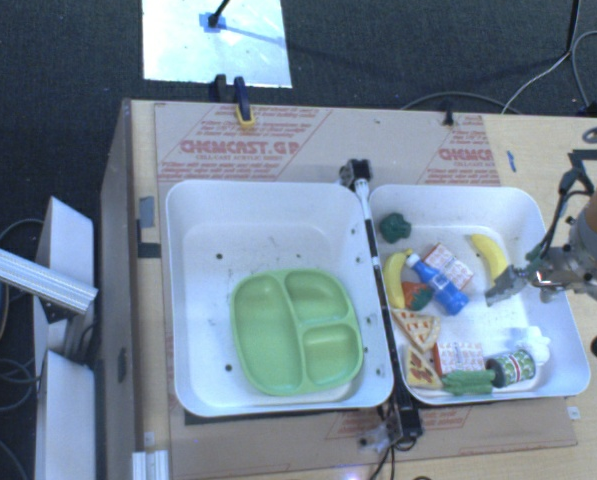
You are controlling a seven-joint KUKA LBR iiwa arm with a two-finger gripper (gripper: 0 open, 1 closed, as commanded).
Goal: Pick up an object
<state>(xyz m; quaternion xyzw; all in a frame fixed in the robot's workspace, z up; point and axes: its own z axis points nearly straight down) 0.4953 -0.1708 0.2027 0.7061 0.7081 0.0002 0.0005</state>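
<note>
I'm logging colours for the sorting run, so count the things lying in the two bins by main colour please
Green: 3, the divided plate, the dark green piece, the green piece at the near edge
Yellow: 2, the bananas
Blue: 1, the bottle
Red or mixed print: about 5, partly overlapping
Total: about 11

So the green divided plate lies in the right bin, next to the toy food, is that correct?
Not quite. The camera view shows the green divided plate in the left bin. The toy food, such as the banana, lies in the right bin.
</note>
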